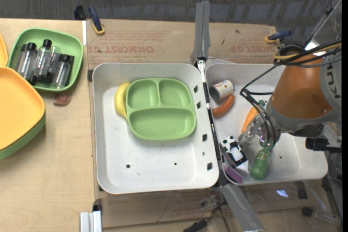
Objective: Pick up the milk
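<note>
We see the milk [234, 151], a small carton patterned black and white, lying in the right bin [304, 171] near its left wall, towards the bin's front left corner; its exact tilt is unclear.

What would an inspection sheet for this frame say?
Surface: two white bins on a bench.
Job's things: milk, likely the black-and-white carton in the right bin.
Clutter: green bottle, hotdog, carrot, cup; green tray over a banana in the left bin.
Gripper: gripper low over the right bin; grasp unclear.
Cables: black cables beside the arm.
Surroundings: vials in a green dish, orange plates, clamps.
</note>
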`<act>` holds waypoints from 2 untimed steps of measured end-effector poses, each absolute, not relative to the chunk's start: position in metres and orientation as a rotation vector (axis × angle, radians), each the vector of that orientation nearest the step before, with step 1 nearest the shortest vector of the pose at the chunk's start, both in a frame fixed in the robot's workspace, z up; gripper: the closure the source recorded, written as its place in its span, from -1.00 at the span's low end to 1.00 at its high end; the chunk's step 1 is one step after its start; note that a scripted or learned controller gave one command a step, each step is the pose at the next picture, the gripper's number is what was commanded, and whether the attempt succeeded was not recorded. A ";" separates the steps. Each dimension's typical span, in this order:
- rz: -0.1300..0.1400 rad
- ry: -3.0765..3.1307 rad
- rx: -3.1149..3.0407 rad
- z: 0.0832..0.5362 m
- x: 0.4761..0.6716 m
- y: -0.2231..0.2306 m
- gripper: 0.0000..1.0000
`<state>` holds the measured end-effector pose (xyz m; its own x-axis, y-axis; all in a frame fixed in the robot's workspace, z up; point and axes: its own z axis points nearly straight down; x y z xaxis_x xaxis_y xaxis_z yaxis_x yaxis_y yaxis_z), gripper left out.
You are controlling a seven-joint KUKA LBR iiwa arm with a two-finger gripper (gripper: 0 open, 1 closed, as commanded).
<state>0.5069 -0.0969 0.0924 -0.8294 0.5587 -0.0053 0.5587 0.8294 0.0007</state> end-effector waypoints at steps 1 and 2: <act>0.000 2.864 1.286 0.191 0.598 -0.059 1.00; -0.001 2.887 1.232 0.191 0.603 -0.025 1.00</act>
